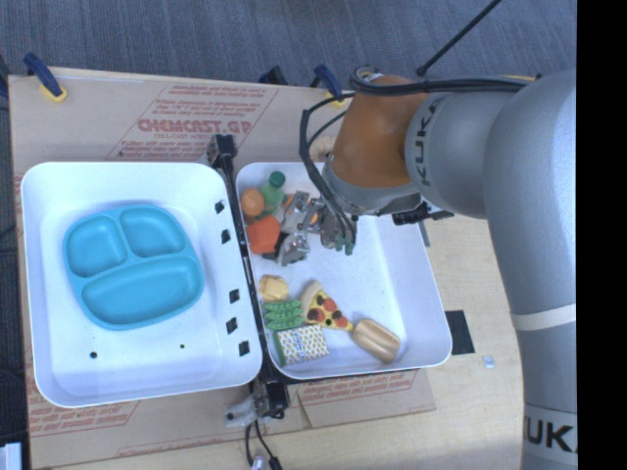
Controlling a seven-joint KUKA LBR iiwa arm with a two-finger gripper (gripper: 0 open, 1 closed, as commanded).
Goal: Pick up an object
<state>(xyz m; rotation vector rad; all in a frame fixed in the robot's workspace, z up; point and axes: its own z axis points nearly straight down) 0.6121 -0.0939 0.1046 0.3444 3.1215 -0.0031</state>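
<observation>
Arm (490, 145) is nearest the lens: big smooth grey tube filling the right side of the frame, orange band (377, 140) above the wrist, partly cut off at the right and bottom edges.

Gripper (309, 225) sits at centre frame, over the upper part of the right bin (416, 292). It's a clutter of dark metal and cable ends; can't tell if it's wide, narrow or holding anything.

Just left of it, touching or nearly so: an orange-red chunk (263, 235), a rounder orange ball (254, 202) above that, and a small green-topped piece (276, 178) at the bin's upper rim. All look like smooth plastic toy food. What lies directly under the gripper is hidden.

Lower in the same bin, well apart from the gripper: a pale yellow lump (273, 287), a ribbed green piece (283, 312), a patterned white-green block (302, 344), a pizza slice (326, 309) with red dots, and a tan bread roll (376, 339), oblong and glossy.

Left bin (44, 360), left half of frame: shallow white plastic, holds a blue divided plate (132, 265), three compartments, rounded corners.

Both bins sit on brown printed cardboard (186, 116); black clips (231, 233) join them down the middle.
</observation>
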